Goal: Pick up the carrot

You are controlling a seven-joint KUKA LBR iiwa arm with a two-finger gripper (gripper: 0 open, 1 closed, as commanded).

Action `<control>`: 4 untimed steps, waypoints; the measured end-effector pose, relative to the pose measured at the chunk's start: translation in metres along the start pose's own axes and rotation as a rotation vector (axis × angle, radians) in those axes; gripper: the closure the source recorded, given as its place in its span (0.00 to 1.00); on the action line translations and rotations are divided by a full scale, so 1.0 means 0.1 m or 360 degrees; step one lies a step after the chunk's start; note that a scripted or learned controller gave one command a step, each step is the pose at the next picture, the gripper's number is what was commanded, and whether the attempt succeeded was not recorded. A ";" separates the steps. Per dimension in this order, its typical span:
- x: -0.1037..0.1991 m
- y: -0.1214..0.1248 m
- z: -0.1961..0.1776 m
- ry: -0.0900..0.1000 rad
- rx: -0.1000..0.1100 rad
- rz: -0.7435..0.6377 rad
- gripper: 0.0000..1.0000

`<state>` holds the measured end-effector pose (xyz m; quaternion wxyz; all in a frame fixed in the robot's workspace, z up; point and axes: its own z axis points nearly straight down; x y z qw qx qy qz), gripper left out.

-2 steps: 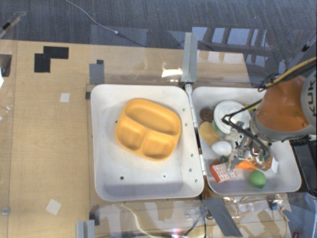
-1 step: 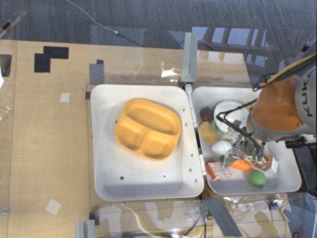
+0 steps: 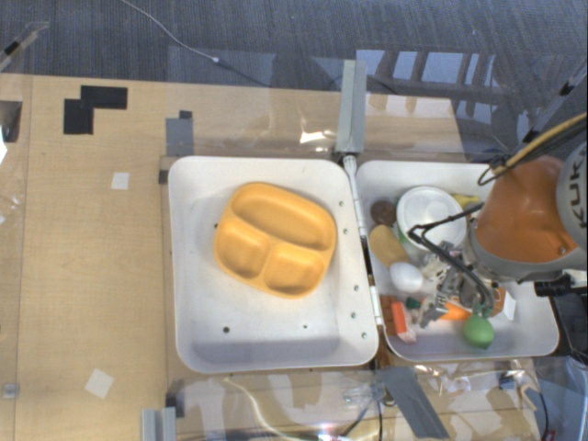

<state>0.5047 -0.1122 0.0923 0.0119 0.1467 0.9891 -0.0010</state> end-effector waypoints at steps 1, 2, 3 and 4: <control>-0.06 0.02 -0.14 -0.0034 -0.0003 -0.0010 1.00; -0.09 0.04 -0.25 -0.0045 -0.0005 -0.0020 1.00; -0.11 0.05 -0.37 -0.0059 -0.0007 -0.0029 1.00; -0.14 0.06 -0.49 -0.0073 -0.0008 -0.0039 1.00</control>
